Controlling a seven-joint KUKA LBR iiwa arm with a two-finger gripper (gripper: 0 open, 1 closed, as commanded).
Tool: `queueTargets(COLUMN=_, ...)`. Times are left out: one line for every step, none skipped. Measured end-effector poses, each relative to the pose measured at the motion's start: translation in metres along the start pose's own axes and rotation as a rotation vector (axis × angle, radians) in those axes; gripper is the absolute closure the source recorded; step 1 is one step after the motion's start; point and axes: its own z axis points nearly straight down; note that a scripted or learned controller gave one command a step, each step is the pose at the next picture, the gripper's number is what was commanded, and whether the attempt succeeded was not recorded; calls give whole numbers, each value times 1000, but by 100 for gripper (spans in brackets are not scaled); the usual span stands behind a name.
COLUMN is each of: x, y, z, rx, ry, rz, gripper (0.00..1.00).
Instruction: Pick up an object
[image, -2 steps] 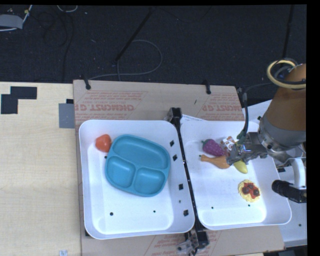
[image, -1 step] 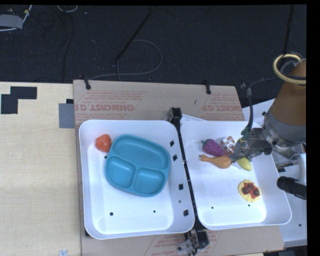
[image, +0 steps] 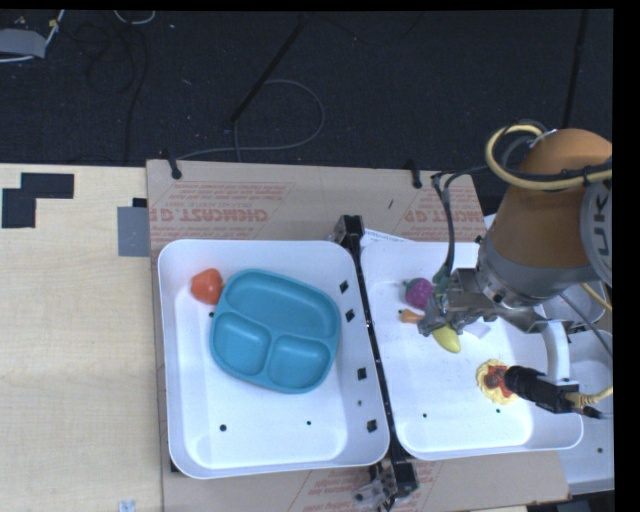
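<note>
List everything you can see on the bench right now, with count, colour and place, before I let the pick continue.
Bins: 2, white, side by side; left bin, right bin.
Divided tray: 1, blue, in the left bin.
Round object: 1, orange-red, left bin, at the tray's upper-left.
Purple object: 1, right bin, beside the gripper.
Yellow object: 1, right bin, just under the gripper.
Red-and-yellow object: 1, right bin, right side.
Arm: 1, grey with orange band, over the right bin.
Gripper: 1, dark, low over the right bin.

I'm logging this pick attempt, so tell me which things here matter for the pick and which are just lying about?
Job in hand:
gripper
purple piece
yellow piece
right bin

Lying about:
blue divided plate
orange-red ball
left bin
</note>
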Motion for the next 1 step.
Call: queueTargets(x=46, y=-7, z=15, rx=1, ry=0, rz=0, gripper=100)
